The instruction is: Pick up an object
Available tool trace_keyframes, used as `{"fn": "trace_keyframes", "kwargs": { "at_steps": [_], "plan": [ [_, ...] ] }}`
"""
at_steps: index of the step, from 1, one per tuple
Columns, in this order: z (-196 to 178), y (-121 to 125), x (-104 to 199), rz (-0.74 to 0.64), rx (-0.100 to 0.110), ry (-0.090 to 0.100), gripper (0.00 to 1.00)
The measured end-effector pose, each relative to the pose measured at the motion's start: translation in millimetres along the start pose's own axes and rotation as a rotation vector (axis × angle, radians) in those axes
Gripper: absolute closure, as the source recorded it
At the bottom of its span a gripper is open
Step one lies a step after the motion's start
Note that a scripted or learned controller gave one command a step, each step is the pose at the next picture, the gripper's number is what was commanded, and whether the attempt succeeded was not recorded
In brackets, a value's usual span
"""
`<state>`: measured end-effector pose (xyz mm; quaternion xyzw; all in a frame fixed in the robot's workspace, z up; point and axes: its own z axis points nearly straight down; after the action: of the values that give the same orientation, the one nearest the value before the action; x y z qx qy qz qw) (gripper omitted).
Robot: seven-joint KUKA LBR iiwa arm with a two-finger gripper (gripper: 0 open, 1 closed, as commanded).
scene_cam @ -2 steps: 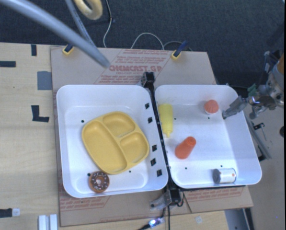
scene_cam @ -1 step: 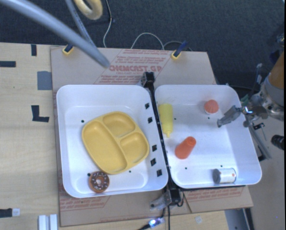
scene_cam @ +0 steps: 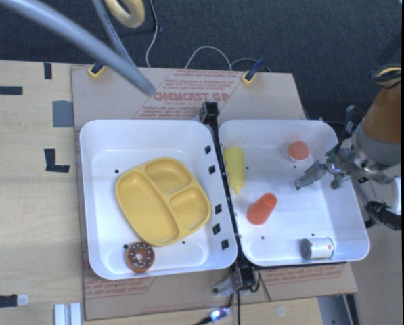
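Observation:
In the right bin (scene_cam: 337, 212) lie a yellow elongated object (scene_cam: 234, 168) by the left wall, a small orange round object (scene_cam: 298, 150) near the back, an orange-red cylinder (scene_cam: 261, 208) in the middle and a grey-and-white can (scene_cam: 317, 248) on its side at the front. My gripper (scene_cam: 318, 175) hangs over the bin's right side, just right of and below the orange round object and apart from it. Nothing shows in its grasp.
The left bin (scene_cam: 93, 181) holds a yellow divided plate (scene_cam: 162, 199) and a chocolate donut (scene_cam: 139, 256) at its front. A black divider (scene_cam: 217, 181) runs between the bins. The arm's orange band (scene_cam: 384, 114) stands over the right bin's right edge.

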<state>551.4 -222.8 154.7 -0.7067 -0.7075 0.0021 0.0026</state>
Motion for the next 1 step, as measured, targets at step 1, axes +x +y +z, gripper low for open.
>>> {"fn": "trace_keyframes", "kwargs": {
  "at_steps": [1],
  "plan": [
    [52.8, 1.5, 10.9, -0.001, 0.000, 0.001, 0.00]
  ]
}}
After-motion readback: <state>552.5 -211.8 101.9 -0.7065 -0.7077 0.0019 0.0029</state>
